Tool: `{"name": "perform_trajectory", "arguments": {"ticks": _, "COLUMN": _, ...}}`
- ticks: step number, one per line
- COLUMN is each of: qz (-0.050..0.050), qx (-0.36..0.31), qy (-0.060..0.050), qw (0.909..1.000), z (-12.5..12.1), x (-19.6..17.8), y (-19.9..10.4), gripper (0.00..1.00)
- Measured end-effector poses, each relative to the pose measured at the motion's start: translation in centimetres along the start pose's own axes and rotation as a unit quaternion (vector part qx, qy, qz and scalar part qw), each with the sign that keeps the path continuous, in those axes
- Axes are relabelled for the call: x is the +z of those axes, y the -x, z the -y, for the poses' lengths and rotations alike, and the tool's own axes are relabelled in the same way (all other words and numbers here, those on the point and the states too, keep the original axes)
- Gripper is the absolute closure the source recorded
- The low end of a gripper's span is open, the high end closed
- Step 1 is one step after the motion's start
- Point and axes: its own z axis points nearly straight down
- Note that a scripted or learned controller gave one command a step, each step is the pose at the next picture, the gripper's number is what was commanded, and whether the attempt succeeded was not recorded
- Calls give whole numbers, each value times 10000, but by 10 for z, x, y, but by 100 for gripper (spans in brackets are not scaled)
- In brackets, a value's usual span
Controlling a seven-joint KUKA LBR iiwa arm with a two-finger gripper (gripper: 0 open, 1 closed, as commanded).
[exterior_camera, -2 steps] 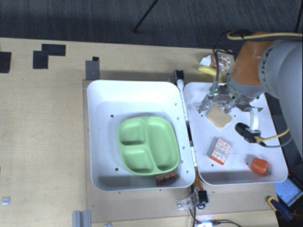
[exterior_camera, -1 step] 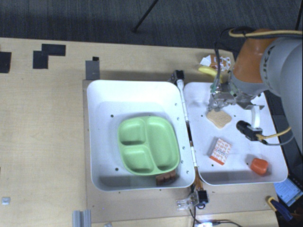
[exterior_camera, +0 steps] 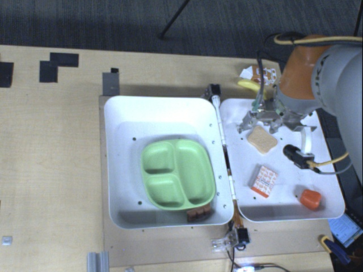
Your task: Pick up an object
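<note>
Pincer (exterior_camera: 261,123), spread apart, hangs just over a tan sponge (exterior_camera: 262,140) in the right bin (exterior_camera: 239,171). Closing off-centre could nudge the sponge aside instead of gripping it.

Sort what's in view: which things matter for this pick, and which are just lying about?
Likely in play: gripper; tan slab right beneath it in the right bin.
Lying about: green divided plate; red-and-white packet; orange object.
</note>
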Motion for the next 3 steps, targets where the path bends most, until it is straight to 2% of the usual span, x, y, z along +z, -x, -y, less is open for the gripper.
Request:
{"name": "perform_trajectory", "arguments": {"ticks": 1, "qz": 4, "qx": 36, "qy": -50, "qw": 10000, "z": 40, "x": 33, "y": -4, "gripper": 0}}
{"name": "perform_trajectory", "arguments": {"ticks": 2, "qz": 19, "qx": 29, "qy": -21, "qw": 10000, "z": 38, "x": 21, "y": -3, "gripper": 100}}
{"name": "perform_trajectory", "arguments": {"ticks": 3, "qz": -5, "qx": 21, "qy": -78, "qw": 10000, "z": -33, "x": -63, "y": -11, "gripper": 100}}
